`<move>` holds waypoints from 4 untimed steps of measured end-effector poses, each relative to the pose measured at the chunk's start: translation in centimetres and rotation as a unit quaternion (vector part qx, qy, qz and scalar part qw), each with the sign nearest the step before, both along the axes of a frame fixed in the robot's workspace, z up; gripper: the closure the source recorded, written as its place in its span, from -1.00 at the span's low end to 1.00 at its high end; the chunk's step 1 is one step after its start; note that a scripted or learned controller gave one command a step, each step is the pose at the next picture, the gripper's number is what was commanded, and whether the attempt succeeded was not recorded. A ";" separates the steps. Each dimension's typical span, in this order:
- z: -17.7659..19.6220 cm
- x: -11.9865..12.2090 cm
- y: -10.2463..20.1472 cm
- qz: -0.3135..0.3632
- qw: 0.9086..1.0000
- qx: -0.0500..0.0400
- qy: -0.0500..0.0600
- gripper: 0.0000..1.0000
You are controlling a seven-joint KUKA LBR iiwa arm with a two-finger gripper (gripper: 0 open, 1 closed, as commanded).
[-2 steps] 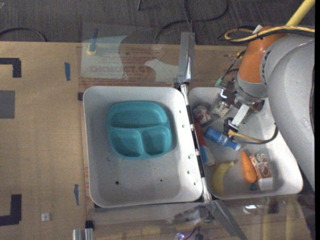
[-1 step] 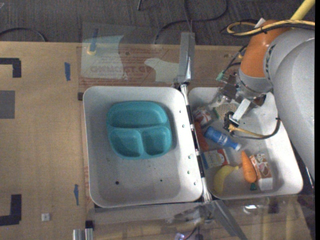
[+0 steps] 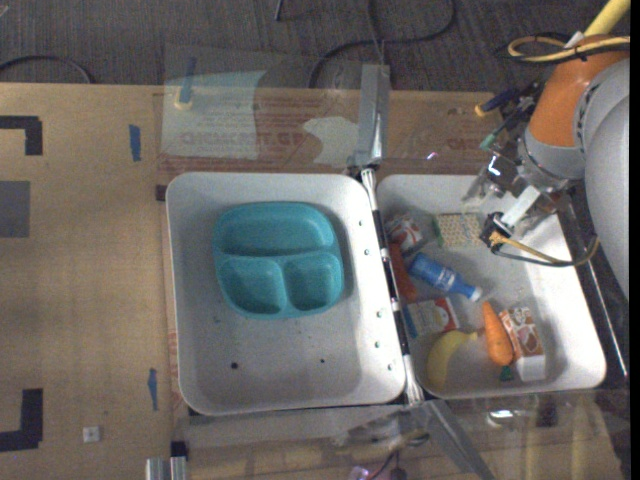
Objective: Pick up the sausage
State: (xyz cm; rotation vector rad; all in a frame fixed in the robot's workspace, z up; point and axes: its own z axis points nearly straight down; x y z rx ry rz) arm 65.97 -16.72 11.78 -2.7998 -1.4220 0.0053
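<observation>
Over right bin's [image 3: 575,308] far edge, hand [image 3: 505,193] hovered, grip unreadable; sausage [image 3: 399,271] lay by left wall, not yet picked.

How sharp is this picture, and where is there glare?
Camera view: soft all over, so labels on the packets in the right bin cannot be read; the clear sheet behind the left bin shows pale glare; the arm at the right edge is blurred; the teal plate is evenly lit.
</observation>
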 end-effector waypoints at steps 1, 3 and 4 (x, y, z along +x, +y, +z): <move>1.5 0.7 4.1 0.001 1.000 0.000 0.000 -1.00; -2.1 -3.7 -3.4 -0.037 0.999 0.001 0.000 -1.00; -0.5 -1.4 -1.4 -0.036 0.999 0.000 -0.001 -1.00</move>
